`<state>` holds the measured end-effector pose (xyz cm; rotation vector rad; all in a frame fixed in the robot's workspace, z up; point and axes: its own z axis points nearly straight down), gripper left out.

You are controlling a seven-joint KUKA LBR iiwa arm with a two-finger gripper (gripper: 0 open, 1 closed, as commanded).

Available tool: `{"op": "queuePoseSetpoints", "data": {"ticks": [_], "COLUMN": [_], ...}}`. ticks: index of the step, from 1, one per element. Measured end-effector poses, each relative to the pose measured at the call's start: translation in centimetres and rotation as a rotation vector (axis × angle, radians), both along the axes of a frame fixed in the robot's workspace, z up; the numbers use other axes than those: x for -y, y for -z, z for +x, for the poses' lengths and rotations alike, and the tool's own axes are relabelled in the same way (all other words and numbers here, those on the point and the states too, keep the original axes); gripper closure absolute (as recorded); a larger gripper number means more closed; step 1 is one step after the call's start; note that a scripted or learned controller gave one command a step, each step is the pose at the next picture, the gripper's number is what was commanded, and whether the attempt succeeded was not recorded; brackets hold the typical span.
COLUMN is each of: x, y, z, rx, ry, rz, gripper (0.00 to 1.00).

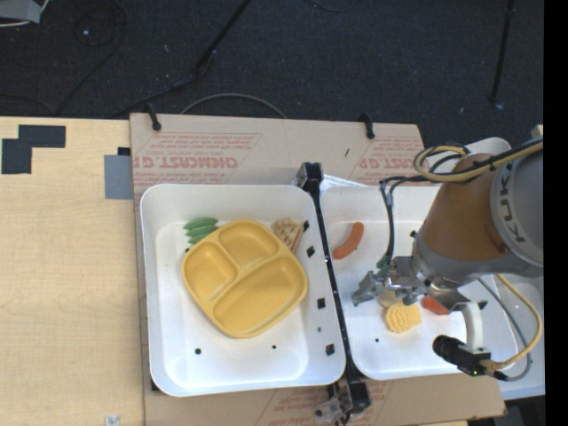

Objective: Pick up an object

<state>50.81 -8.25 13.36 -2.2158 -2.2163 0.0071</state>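
Two shallow white bins sit side by side on a cardboard sheet (266, 149) with mirrored red print. A black divider strip (325, 273) runs between the left bin (169, 327) and the right bin (373, 362). The cardboard lies on a light wooden benchtop (62, 273) that has a few dark patches (35, 145) near its far edge — one grey square (116, 176) sits just beside the cardboard. Behind all that is dark carpet-looking floor (284, 43) with thin black cables (222, 34) trailing across it. Some pale thing (19, 7) is poking in at the top left corner — can't tell what it is.
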Motion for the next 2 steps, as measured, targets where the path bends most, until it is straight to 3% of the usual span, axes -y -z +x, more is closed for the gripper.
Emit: {"op": "queuePoseSetpoints", "data": {"ticks": [1,2], "x": [0.0,0.1], "y": [4.8,3.5], "z": [-0.1,0.0], "rx": [0.004,0.006], "ry": [0.001,0.006], "rz": [-0.001,-0.001], "gripper": [0.00,1.00]}}
